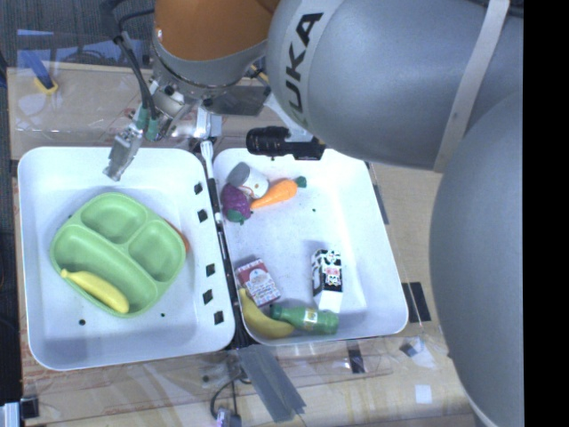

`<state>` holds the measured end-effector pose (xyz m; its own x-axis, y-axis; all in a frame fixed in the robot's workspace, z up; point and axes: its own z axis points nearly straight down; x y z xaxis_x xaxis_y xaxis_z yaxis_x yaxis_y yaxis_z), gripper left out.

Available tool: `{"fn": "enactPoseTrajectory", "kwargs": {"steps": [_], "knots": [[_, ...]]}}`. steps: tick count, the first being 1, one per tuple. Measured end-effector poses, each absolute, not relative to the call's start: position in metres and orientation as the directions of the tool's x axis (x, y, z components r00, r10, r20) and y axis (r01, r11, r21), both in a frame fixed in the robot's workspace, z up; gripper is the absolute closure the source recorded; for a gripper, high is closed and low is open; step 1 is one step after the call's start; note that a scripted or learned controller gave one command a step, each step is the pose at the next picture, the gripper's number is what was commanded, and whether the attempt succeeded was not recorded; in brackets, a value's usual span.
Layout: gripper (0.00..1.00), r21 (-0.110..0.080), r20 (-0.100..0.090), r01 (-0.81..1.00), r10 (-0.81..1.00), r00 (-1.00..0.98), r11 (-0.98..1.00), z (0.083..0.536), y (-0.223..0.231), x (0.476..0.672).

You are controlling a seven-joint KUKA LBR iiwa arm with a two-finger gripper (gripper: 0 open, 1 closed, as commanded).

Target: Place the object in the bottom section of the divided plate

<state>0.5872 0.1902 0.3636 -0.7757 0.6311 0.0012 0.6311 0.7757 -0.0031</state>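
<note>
Camera view: we look down at a slant on two shallow white bins side by side on the bench, with the large grey arm (391, 60) filling the upper right. In the left bin (44, 327) sits a green divided plate (120, 252), and a yellow toy banana (96, 291) lies in its long section nearest us, its near end resting at the plate's rim. So the task's thing appears to us to be in the bottom section already. We judge the banana to be light, stiff moulded plastic, smooth and a little slippery, not fragile; its curve means it could roll or twist, so the best hold would be across its thicker middle, fingers closing on the two long sides. The gripper (120, 160) hangs over the far left corner of the left bin, well apart from the banana and just beyond the plate's far rim. It looks slim and drawn together, with nothing visible between its fingers, though at this size we cannot tell for certain how far open it is. The right bin (373, 238) holds a carrot (276, 193), a second banana (260, 321), a green bottle (307, 317) and other small toys.
</note>
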Motion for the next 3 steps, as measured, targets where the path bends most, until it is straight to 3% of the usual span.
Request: {"fn": "enactPoseTrajectory", "kwargs": {"steps": [2, 3], "knots": [[0.00, -0.003, 0.001, 0.631, 0.631, -0.776, 0.776, 0.364, 0.190, 0.587], [0.00, 0.000, -0.002, 0.749, 0.749, -0.662, 0.662, 0.437, 0.127, 0.578]]}}
